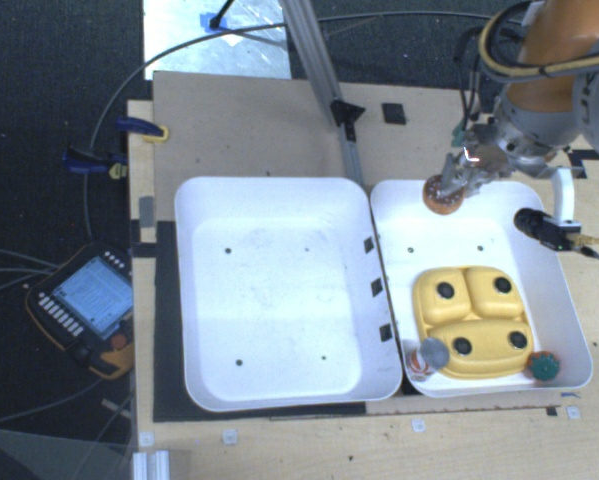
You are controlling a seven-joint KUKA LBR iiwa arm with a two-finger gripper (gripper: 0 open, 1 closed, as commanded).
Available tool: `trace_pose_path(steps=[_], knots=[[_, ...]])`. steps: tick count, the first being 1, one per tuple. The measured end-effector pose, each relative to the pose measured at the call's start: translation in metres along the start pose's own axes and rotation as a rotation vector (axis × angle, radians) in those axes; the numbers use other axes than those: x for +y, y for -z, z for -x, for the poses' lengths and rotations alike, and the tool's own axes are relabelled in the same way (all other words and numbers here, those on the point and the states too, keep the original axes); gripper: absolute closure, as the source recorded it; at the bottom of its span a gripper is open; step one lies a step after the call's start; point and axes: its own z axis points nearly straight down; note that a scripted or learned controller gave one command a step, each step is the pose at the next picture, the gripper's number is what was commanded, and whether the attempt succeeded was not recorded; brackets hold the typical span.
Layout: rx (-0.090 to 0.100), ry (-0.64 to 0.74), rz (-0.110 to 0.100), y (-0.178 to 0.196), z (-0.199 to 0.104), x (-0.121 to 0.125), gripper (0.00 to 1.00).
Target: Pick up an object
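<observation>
Two bins; right bin point(399, 218) holds yellow block point(474, 320); pincer point(457, 180) grips brown disc point(443, 197).

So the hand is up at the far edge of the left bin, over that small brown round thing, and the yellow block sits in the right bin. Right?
Not quite: the hand is at the far edge of the right bin, not the left, as the camera view shows. The small brown round thing lies there under it, and the yellow block does sit in the right bin.
</observation>
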Motion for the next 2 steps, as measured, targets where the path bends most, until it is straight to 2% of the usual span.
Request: trace_pose_path(steps=[2], knots=[[0.002,0.004,-0.006,-0.022,-0.098,-0.040,1.00]])
